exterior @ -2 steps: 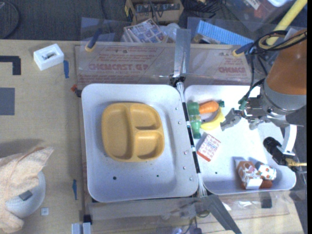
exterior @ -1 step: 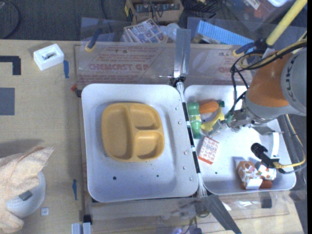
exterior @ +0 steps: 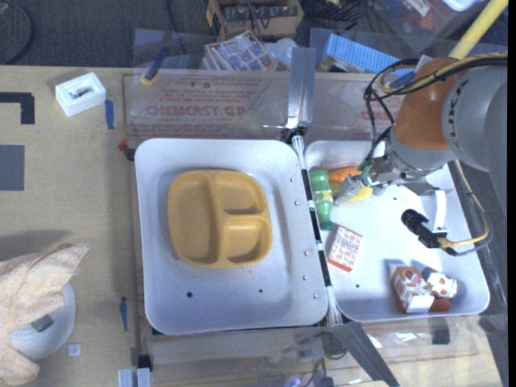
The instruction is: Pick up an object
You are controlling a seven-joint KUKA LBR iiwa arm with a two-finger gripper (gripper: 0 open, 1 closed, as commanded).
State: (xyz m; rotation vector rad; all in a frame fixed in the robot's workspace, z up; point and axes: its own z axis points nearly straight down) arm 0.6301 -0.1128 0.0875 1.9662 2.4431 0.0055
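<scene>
My gripper (exterior: 357,185) reaches into the right bin (exterior: 468,297) from the right and is low at the bin's upper left corner. It sits right beside a green bottle (exterior: 322,195) lying along the bin's left wall and an orange object (exterior: 343,172) just behind it. A small yellow piece (exterior: 355,192) shows at the gripper's tip; whether it is held I cannot tell. A red-and-white packet (exterior: 347,248) lies below the gripper. A red-and-white box (exterior: 419,288) rests near the bin's front right.
The left bin (exterior: 161,297) holds a yellow divided plate (exterior: 219,216). A black cable end (exterior: 418,222) with a white tag hangs from the arm over the right bin's middle. A clear sheet (exterior: 210,107) stands behind the bins. A cloth (exterior: 36,276) lies at the far left.
</scene>
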